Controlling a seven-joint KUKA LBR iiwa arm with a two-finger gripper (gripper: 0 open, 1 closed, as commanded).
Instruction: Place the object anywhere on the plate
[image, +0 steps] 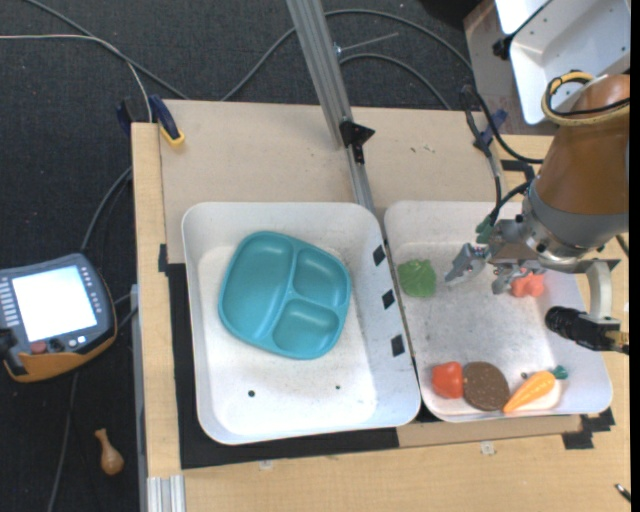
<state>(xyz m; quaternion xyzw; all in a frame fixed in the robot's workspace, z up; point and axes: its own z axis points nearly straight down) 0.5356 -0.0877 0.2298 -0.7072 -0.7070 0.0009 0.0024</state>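
Along the near edge of the right-hand shallow white bin (600, 395) you have three small items in a row: one red rounded toy vegetable (448, 379), one brown oval disc (485, 386) touching it, and one orange carrot-shaped toy with a green tip (532, 390) just beside the disc. Farther back in that bin you can count one green lumpy toy (416, 278) close to the left wall, and one small orange-red piece (527, 286) partly hidden under the arm's wrist. Between those two hangs the two-finger gripper (482, 267), its fingers spread apart with nothing between them; the green toy lies just to its left, not touching it. Over in the left-hand shallow white bin (290, 415) you see one teal plastic plate with three compartments (285, 294), tilted a little, with none of the toys on it. Both bins sit side by side on the tan bench (250, 150).
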